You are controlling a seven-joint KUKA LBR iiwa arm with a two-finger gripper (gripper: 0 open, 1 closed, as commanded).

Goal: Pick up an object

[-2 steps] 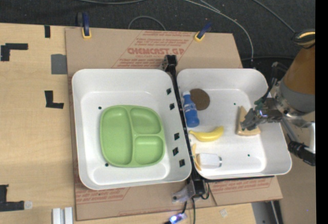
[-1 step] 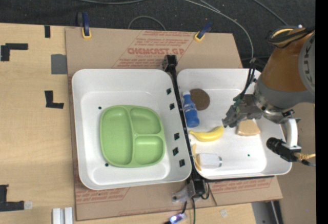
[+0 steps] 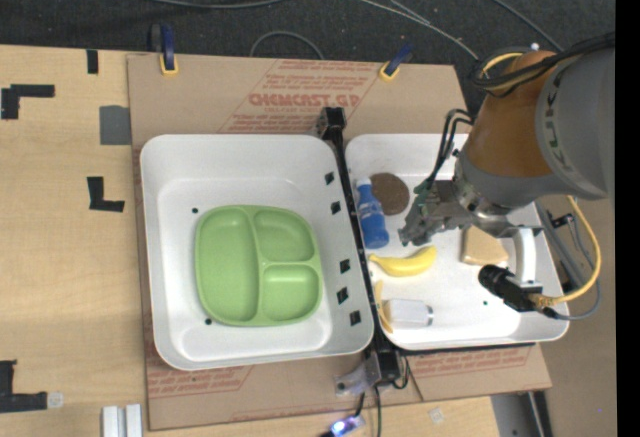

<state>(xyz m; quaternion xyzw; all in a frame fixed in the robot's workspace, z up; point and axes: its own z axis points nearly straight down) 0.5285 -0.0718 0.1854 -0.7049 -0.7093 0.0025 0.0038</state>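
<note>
The gripper [image 3: 418, 228] hovers low in the right bin [image 3: 455, 323], just above the banana [image 3: 405, 264]; its opening cannot be told. Approach step; next, descend and close.

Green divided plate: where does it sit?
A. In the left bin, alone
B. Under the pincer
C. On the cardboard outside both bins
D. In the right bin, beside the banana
A: the green divided plate lies flat in the left bin; the banana is in the right bin.
</note>
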